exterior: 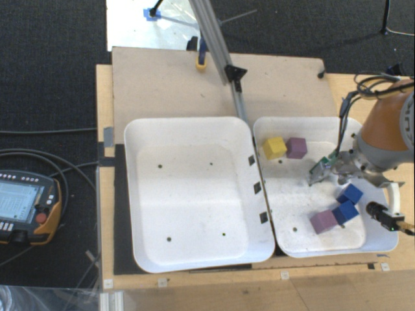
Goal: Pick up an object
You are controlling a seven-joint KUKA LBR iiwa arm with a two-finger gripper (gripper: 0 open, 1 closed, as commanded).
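In the right bin (305,129) lie a yellow cube (274,148) and a purple cube (296,148) side by side near the back. Toward the front right sit a blue cube (351,192), a second blue cube (345,212) touching it, and a second purple cube (323,221). My gripper (318,172) hangs low over the middle of this bin. It is right of the yellow and purple pair and up-left of the blue cubes. I see no object between its tips.
The left bin (139,193) adjoins the right one along a shared rim. A grey slanted pole (217,44) crosses the back of the bench. A teach pendant (26,206) lies on the floor at far left. Cables (373,83) trail by the arm.
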